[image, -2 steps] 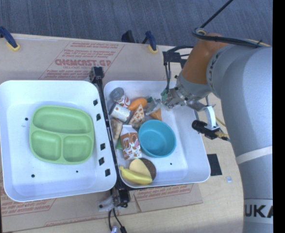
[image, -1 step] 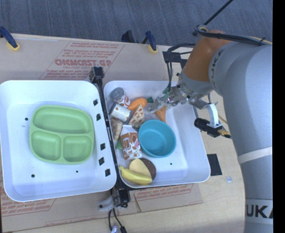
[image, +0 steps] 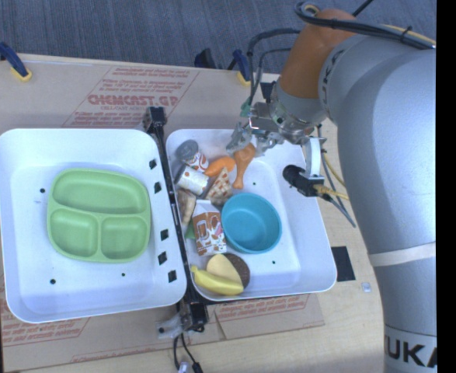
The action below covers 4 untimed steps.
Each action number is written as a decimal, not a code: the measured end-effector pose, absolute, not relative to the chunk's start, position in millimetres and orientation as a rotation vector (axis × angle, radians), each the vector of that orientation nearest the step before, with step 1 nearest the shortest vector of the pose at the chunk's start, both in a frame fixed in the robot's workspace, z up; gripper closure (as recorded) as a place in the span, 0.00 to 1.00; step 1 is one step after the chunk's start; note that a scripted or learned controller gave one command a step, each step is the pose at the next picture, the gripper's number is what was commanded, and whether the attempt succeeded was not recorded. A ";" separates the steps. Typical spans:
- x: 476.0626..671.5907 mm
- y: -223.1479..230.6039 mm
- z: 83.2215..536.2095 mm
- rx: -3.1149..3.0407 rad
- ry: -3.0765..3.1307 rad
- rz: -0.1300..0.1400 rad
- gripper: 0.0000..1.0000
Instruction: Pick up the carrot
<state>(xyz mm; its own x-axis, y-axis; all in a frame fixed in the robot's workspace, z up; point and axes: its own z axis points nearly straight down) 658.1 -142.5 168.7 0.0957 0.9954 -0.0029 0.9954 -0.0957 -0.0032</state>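
The arm fills the right of the frame, its gripper low over the right bin, upper centre. I can't tell how the gripper is set. The carrot lies just beside it, by the cup. I judge this the reach; next it must close squarely on the carrot.

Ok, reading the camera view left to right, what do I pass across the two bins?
Green divided plate in the left bin → can at the right bin's left edge → carrot with the tool above it → blue bowl.
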 end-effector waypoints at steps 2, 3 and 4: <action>657.2 -142.6 177.0 -2.312 -2.118 0.018 0.00; 664.3 -166.3 104.7 -2.290 -2.166 -0.019 0.00; 661.0 -147.5 102.7 -2.236 -2.221 -0.011 0.00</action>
<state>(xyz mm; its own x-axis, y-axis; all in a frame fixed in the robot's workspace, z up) 661.0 -147.5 102.7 0.0065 1.0000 -0.0018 0.9999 -0.0065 0.0121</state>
